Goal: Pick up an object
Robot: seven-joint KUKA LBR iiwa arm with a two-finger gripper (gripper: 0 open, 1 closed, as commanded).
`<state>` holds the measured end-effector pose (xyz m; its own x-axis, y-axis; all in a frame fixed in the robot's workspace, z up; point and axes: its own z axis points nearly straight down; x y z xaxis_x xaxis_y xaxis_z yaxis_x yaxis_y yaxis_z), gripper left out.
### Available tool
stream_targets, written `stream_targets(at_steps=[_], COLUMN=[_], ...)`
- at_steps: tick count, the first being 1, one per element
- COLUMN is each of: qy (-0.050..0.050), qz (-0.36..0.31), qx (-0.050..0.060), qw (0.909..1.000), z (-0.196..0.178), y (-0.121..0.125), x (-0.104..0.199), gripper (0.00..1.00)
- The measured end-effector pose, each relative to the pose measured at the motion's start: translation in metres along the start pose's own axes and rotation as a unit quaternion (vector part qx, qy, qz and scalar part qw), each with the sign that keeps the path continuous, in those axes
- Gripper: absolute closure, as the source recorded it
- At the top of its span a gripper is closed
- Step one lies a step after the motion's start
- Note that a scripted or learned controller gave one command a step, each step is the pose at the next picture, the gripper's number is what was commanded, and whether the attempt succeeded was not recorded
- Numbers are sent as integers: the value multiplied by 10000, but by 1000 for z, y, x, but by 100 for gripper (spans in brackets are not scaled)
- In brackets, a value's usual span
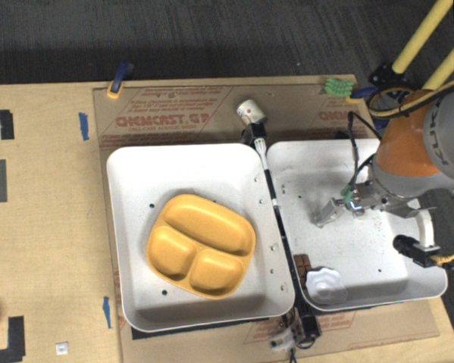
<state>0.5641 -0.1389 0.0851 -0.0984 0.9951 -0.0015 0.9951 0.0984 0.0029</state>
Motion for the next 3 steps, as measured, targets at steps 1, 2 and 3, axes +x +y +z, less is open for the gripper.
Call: stream_targets(at_steps=[1,2,3], qy=[4,11,10], qz=[110,776,886], qx=[4,14,20], qw=[9999,9970,9961], z=[0,0,0], y=[21,-11,-83], x=[7,41,28], gripper=[0,0,0])
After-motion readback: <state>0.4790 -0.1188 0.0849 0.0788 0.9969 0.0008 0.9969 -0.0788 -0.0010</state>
